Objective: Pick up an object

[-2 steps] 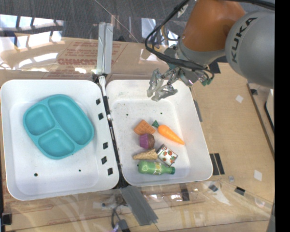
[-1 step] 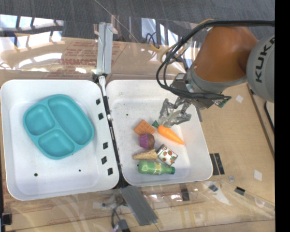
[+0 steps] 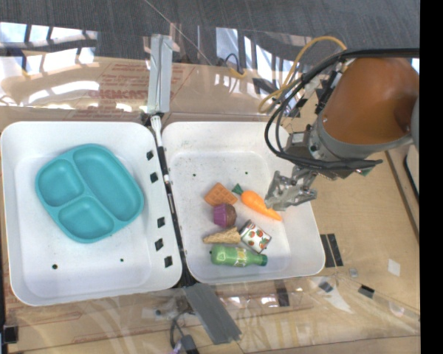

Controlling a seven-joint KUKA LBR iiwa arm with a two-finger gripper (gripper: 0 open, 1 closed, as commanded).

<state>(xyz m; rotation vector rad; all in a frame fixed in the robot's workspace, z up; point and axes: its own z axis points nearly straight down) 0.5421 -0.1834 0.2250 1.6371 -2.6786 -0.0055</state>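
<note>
Camera view: my gripper point(image 3: 289, 194) hangs right of centre over the right bin point(image 3: 207, 142), just beside the carrot's point(image 3: 260, 204) right end. I can't tell the claw's state. Carrot looks like light, stiff, smooth plastic, probably slippery; I'd pinch across its thick middle. It's orange with a green top, lying slantwise, near the waffle point(image 3: 221, 195) and purple piece point(image 3: 224, 214).
</note>
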